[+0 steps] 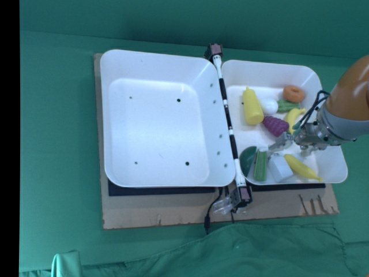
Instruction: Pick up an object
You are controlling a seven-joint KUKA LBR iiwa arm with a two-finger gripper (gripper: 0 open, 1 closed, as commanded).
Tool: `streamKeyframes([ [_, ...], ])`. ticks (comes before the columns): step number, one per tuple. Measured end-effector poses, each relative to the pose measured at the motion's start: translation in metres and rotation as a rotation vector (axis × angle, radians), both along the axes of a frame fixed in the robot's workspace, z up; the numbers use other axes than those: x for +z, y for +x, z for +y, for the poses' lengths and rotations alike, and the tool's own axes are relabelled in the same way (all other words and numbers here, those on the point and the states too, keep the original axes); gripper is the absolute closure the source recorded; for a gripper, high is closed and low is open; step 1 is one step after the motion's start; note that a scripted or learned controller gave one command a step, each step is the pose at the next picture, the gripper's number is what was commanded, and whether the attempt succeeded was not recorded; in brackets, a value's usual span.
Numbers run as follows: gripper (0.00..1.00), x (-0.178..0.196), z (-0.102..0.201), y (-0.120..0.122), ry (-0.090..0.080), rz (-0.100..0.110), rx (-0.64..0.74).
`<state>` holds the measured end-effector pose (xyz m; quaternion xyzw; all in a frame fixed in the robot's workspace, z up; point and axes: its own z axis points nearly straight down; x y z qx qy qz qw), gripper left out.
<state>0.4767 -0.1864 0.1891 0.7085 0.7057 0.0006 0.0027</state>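
- Your gripper (283, 144) hung low over the right bin (271, 74), reaching in from the right edge under the orange band of the arm (351, 105).
- You could not tell from this view whether it was spread or closed, and nothing showed clearly between its tips.
- Its metal tip sat just above a white block (281, 168) and beside the top of a green cucumber (261, 165), though contact with either was unclear.
- You had the cucumber lying against a dark green rounded piece (248, 159) near the bin's front left corner.
- You could see a yellow banana-like piece (300, 167) lying at the front right, just beside the white block.
- A purple, ridged piece (275, 124) lay just behind the gripper, near the bin's middle.
- A yellow bottle (252, 106) lay further back, with a white egg-like ball (270, 105) touching its right side.
- An orange ring, like a doughnut (294, 93), sat toward the back, with a green pod-shaped piece (288, 105) just in front of it.
- Another yellow piece (294, 117) lay partly hidden by the wrist cables.
- Your left bin (155, 126) lay just beside the right one, parted by a black and white bar (226, 117).
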Motion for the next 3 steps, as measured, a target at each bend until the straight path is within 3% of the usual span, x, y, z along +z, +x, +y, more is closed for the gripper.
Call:
streamKeyframes([
  [1, 1.00, 0.0132, -0.0025, 0.0014, -0.007, -0.009, -0.004],
  [2, 0.00, 0.0126, -0.0023, 0.0012, -0.006, -0.007, -0.004],
  [3, 0.00, 0.0126, -0.0023, 0.0012, -0.006, -0.007, -0.004],
])
